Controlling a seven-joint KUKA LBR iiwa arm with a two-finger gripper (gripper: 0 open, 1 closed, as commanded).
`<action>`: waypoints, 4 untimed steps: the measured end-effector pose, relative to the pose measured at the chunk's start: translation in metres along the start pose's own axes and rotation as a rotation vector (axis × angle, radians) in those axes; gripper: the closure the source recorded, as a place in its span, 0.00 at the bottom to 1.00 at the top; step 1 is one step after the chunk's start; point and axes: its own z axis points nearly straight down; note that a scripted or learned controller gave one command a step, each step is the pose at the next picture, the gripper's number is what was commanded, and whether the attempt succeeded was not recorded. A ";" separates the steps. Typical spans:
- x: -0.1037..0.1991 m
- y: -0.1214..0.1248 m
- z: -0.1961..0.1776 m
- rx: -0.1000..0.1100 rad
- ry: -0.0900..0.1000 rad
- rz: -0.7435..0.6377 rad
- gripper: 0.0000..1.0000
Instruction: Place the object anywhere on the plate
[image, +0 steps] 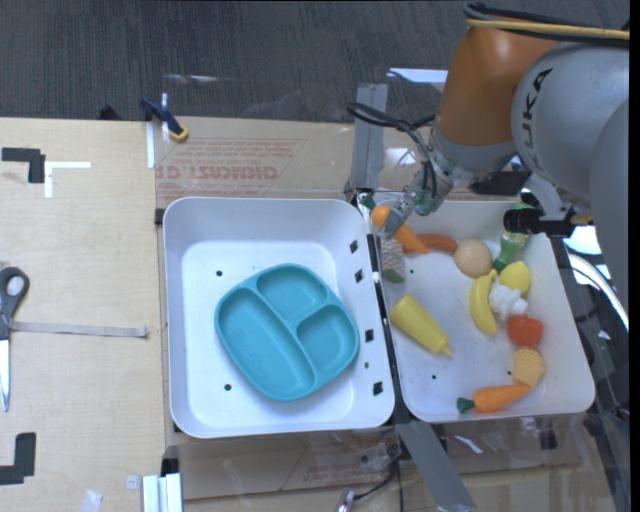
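gripper upper centre, at right bin's top-left corner, over toy food; finger state cannot tell | plate in left bin, bare | risk: grab slips among crowded pieces

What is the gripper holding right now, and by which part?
Cannot be told: the gripper sits low over the orange toy at the right bin's far-left corner, but a grasp isn't visible.

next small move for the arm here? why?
Probably lift straight up. The gripper sits low at the right bin's upper-left corner, among the orange toy pieces, while the blue plate lies in the left bin. Whether it holds anything is unclear.
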 end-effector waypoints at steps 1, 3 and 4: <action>0.083 -0.020 -0.005 0.001 0.003 0.185 1.00; 0.185 0.077 0.014 0.001 0.003 0.146 0.00; 0.183 0.077 0.004 0.000 0.001 0.146 1.00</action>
